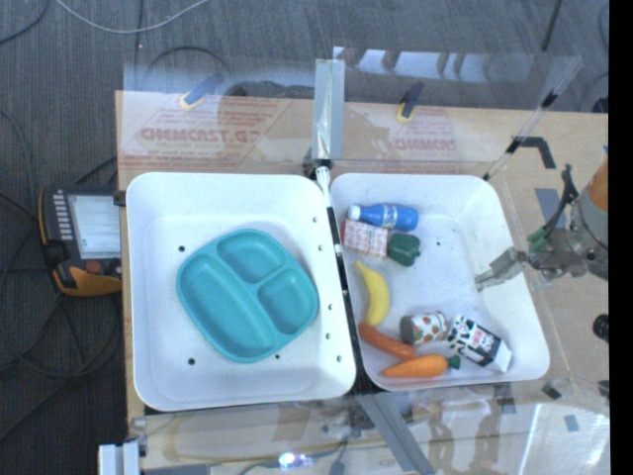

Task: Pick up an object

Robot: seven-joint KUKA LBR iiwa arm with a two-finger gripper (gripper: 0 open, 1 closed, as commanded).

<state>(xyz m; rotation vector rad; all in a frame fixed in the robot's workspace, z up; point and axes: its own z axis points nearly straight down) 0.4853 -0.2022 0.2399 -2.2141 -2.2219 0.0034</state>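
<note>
Claw: gripper (492, 273) at right bin's (514, 234) right rim, above the wall; finger spread cannot be told, nothing seen between them.
Right bin, rear: blue-and-white bottle (384, 216), patterned carton (365, 237), green pepper (403, 248).
Middle: banana (374, 294).
Front: two carrots (384, 340) (417, 367), small can (423, 328), cow-print carton (478, 343).
Left bin (163, 206): teal divided plate (247, 293).

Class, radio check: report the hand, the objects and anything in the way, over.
Hand over right bin, holding nothing. Banana, carrot, bottle untouched. Nothing in the way.
</note>
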